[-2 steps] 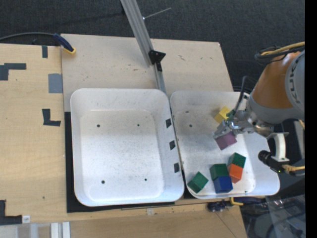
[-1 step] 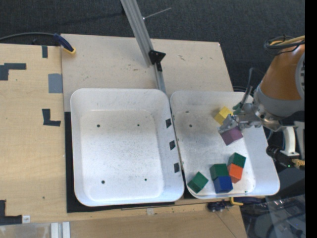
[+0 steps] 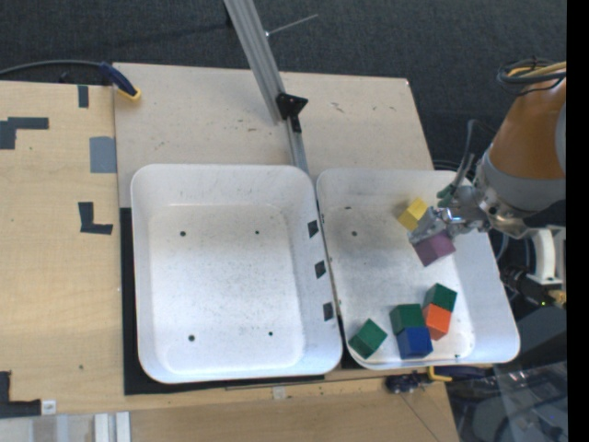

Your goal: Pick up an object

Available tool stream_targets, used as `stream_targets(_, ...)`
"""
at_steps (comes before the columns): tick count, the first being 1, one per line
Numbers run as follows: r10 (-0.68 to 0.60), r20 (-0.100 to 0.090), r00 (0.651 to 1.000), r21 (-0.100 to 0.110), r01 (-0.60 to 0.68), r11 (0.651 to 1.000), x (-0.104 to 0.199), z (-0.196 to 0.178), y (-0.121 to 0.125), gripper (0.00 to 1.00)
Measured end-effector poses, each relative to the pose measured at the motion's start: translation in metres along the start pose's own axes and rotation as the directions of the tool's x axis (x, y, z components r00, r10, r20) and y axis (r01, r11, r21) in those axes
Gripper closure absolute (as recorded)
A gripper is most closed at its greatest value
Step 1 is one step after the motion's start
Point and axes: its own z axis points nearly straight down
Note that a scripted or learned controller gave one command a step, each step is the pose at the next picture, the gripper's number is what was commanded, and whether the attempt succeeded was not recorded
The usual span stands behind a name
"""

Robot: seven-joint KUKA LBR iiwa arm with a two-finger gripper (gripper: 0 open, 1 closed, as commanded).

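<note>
Camera view, near edge first: you'll find a green block [image 3: 369,336], 2nd green block [image 3: 405,318], blue block [image 3: 414,341], orange block [image 3: 438,320] and 3rd green block [image 3: 442,296] clustered at the front of the right bin [image 3: 368,201]. Further back, the purple block [image 3: 433,245] sits pinched betw. the fingers of the gripper [image 3: 440,231], approx. mid-bin, right side. Yellow block [image 3: 412,213] lies just beyond, beside the gripper. Left bin [image 3: 152,201] adjoins the right bin.

Even, diffuse overhead light fills the frame. The two white bins [image 3: 230,274] at centre are bright, nearly washed out, with soft, faint shadows. The dark floor along the top stays dim. Detail is slightly soft and grainy throughout.
</note>
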Motion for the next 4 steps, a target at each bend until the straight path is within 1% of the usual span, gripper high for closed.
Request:
stream_targets(2, -0.005, -0.002, 1.0, 0.003, 0.005, 1.0, 0.107, 0.016, 0.0, 1.0)
stream_targets(3, -0.006, -0.002, 1.0, 0.002, 0.006, 1.0, 0.162, 0.002, -0.004, 1.0)
stream_targets(4, -0.008, -0.002, 1.0, 0.003, 0.008, 1.0, 0.225, -0.004, -0.006, 1.0)
